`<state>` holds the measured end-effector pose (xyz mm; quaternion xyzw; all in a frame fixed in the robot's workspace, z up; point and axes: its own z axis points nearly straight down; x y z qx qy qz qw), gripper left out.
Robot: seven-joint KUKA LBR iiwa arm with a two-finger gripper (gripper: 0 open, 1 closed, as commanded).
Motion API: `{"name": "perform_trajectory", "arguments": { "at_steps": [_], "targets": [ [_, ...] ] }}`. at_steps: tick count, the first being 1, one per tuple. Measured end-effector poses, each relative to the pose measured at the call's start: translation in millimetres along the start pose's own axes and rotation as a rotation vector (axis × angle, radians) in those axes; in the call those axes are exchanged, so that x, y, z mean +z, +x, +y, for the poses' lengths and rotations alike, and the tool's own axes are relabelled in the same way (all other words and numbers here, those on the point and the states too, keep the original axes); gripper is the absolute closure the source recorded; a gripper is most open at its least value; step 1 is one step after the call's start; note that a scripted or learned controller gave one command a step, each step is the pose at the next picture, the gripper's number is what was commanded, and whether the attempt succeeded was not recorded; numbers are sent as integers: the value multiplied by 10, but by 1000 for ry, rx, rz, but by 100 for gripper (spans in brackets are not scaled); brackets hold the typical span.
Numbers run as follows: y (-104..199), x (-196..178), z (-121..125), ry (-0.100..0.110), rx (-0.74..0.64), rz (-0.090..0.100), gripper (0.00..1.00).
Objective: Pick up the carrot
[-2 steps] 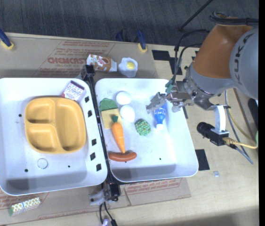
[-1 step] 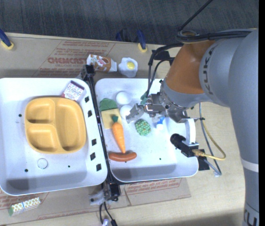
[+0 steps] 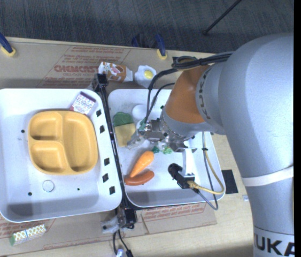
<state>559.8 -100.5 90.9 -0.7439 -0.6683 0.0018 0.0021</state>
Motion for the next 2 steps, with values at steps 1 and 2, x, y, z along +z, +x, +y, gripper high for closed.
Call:
{"name": "perform_trajectory", "arguments": {
  "at_steps": [1,2],
  "targets": [
    [19,1,-379,0,-12,1,0],
    [-20,6,-712,2,298,2,0]
  ]
}}
